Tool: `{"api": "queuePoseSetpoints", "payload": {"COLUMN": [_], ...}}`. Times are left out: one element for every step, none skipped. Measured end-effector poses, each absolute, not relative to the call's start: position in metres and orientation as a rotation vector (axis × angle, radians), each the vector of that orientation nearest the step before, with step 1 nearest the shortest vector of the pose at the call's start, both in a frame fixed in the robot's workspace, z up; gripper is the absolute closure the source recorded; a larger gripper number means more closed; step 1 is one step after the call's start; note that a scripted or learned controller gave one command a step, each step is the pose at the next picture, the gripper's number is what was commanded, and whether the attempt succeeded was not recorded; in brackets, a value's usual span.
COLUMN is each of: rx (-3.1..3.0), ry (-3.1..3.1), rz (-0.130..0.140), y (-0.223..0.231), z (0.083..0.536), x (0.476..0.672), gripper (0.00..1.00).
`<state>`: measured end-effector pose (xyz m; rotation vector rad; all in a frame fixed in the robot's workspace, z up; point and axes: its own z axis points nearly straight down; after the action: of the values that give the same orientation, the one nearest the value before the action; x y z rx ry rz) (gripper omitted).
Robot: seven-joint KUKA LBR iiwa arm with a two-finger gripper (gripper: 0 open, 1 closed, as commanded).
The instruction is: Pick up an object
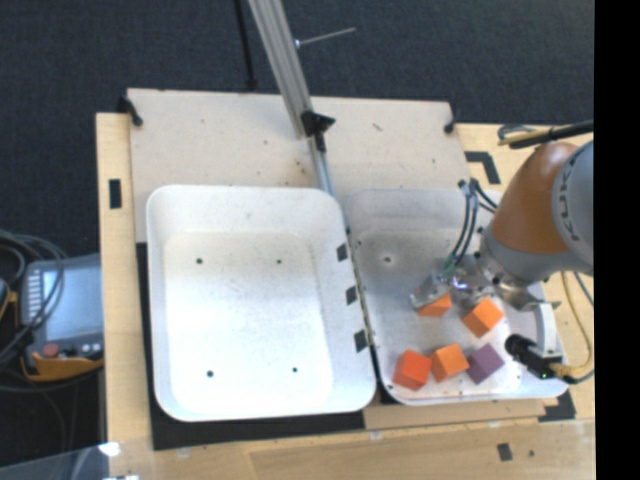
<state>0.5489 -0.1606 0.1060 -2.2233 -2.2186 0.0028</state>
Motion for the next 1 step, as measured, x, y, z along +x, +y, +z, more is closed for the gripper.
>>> {"api": "queuePoseSetpoints", "payload": {"rx": [-2.226], "ry": [-2.221], "rz": [-0.006], "y": [-0.1611], "z": [0.1001], "x": [0.5514], "gripper": [0.00]}}
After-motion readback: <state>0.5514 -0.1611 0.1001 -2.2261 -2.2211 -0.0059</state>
